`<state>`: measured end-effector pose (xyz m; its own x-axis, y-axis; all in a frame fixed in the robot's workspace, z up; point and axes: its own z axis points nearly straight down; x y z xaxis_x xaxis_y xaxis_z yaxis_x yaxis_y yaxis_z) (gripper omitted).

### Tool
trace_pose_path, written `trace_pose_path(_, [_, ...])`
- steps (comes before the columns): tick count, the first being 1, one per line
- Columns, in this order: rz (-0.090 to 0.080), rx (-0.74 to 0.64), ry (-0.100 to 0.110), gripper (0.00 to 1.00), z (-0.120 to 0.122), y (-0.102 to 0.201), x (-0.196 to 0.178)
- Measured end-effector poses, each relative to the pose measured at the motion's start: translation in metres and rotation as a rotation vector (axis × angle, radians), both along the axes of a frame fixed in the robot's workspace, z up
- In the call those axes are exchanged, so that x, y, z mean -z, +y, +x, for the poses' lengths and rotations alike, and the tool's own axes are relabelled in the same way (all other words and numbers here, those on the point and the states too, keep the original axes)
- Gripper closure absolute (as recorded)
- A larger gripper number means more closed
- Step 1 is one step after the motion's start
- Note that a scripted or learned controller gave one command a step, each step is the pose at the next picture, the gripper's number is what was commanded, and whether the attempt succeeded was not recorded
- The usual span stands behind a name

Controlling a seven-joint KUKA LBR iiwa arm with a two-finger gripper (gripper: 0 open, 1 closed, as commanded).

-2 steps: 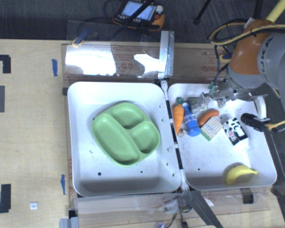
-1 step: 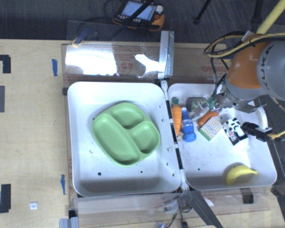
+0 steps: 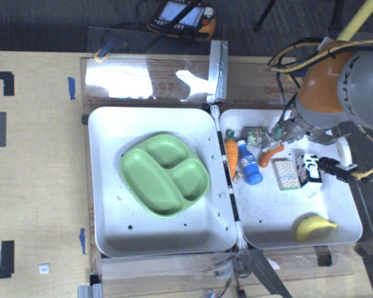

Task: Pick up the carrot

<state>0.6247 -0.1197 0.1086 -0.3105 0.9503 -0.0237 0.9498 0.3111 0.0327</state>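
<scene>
Camera view: the gripper [image 3: 280, 135] hangs low over the far part of the right bin [image 3: 267, 210], at the end of the grey arm that reaches in from the view's right. From this angle it cannot be told whether the gripper is open or closed, and nothing can be seen held in it.

The carrot [image 3: 232, 156] lies well to the view's left of the gripper, along the bin's left wall, its green top pointing to the far side. A blue bottle [image 3: 249, 167] lies just beside the carrot, between it and the gripper, and a little nearer the camera. A small orange piece [image 3: 271, 154] lies just below the gripper, on the camera side, close to it; whether they touch cannot be told. A small packet [image 3: 255, 134] lies just to the view's left of the gripper.

Nearer the camera than the gripper lie a patterned card [image 3: 287, 174] and, beside it, a black-and-white thing [image 3: 309, 169]. A banana [image 3: 314, 228] lies well apart from the gripper, near the bin's front right corner.

The left bin [image 3: 112, 141], far to the view's left of the gripper, holds a green divided plate [image 3: 166, 174]. Both bins rest on the tabletop [image 3: 37, 166].
</scene>
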Motion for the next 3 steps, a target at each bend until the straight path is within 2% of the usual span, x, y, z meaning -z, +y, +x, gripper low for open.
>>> trace_pose_path(1, [0.013,0.066,0.040,1.00,-0.027,-0.038,-0.090])
trace_pose_path(2, [0.015,0.081,0.041,1.00,-0.091,-0.091,-0.047])
trace_pose_path(3, [0.018,0.170,0.043,1.00,-0.145,-0.066,-0.051])
